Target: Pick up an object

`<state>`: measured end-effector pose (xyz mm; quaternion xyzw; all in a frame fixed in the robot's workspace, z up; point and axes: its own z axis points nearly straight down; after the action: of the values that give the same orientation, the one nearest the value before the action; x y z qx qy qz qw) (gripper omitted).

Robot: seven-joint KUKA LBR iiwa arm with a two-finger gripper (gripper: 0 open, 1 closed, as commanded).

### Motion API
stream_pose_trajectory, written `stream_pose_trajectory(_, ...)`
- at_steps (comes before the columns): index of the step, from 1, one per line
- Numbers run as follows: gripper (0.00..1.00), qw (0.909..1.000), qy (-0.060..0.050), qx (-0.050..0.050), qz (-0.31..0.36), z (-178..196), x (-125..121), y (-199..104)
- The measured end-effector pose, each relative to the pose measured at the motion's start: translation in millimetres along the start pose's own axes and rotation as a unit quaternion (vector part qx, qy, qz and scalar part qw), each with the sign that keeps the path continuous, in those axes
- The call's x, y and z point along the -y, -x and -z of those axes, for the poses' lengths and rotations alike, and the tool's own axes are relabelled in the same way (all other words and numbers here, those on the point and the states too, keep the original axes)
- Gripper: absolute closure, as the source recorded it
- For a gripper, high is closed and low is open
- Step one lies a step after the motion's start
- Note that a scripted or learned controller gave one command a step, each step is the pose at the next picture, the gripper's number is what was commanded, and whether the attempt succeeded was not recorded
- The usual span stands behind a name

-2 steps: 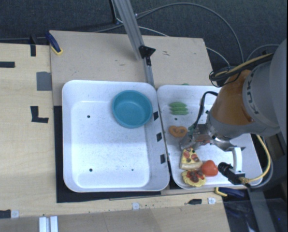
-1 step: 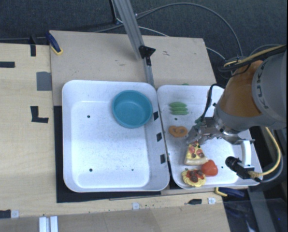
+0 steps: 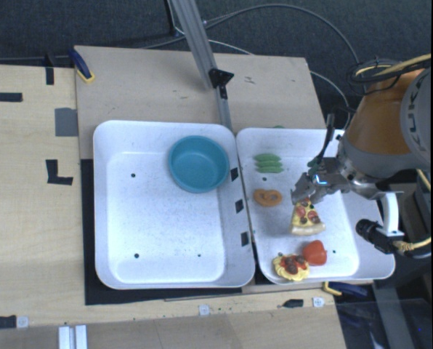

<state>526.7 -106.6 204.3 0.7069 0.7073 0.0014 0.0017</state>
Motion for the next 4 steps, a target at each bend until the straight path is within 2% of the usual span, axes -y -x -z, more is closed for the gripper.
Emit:
stream_pose_trajectory(1,1.00,1.0000,-0.002,0.000,0.000,13.8,-0.1,-0.1)
stream_pose_trajectory(2,1.00,1.0000,-0.002,-0.001,0.002,24.8,-22.6,-48.4)
stream_pose_trajectory(3,1.00,1.0000,-0.003,-0.001,0.002,27.5,-31.2,-92.8)
stream_pose_trajectory(4,1.00,1.0000,-0.002,-0.001,0.002,31.5,-52.5,-150.1)
